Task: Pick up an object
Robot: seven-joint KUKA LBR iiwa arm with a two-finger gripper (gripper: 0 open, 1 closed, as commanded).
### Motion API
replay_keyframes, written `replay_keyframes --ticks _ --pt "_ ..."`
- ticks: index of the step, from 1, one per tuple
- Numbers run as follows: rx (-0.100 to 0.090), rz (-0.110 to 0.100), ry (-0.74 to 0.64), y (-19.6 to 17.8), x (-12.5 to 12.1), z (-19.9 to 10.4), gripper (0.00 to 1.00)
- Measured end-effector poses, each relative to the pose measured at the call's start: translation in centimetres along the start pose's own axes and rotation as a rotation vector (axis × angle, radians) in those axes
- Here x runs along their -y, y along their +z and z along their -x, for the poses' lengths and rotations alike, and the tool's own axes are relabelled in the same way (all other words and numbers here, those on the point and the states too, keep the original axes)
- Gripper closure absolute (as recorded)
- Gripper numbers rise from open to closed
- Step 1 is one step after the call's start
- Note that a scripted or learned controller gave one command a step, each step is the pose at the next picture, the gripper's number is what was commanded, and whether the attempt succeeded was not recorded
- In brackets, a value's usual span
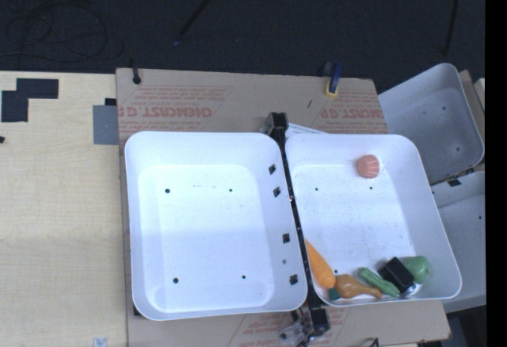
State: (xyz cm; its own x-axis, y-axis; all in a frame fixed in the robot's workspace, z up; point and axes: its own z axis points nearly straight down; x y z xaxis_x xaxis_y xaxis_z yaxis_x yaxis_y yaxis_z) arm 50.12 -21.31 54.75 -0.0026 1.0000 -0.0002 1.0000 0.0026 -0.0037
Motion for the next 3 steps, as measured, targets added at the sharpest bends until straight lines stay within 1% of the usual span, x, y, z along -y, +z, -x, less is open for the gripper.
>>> replay_keyframes --ticks 1,2,3 --pt "-0.002 -0.004 0.001 6.0 -2.0 -0.1 1.0" --pt "0.0 0.004 0.002 3.7 -0.3 0.0 1.0" --pt "-0.001 -0.001 0.002 7.0 1.7 0.0 1.0"
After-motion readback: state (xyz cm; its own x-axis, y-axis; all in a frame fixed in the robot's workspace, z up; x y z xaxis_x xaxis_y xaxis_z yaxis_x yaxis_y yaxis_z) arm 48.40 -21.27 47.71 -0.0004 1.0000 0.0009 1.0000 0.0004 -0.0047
